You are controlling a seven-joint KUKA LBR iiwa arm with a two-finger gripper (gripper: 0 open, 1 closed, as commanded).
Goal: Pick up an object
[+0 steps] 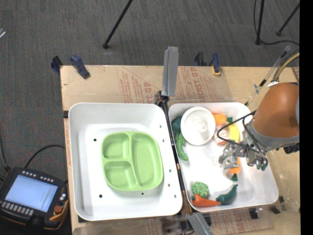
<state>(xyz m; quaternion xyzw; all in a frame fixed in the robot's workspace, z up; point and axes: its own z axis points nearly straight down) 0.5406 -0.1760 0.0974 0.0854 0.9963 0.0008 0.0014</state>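
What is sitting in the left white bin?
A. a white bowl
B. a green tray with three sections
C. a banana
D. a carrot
B. The green tray with three sections lies in the left bin; the white bowl and the toy foods are in the right bin.

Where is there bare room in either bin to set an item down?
Left bin: bare floor all around the green divided plate. Right bin: a bare patch between the white bowl, broccoli and end effector; elsewhere it is crowded.
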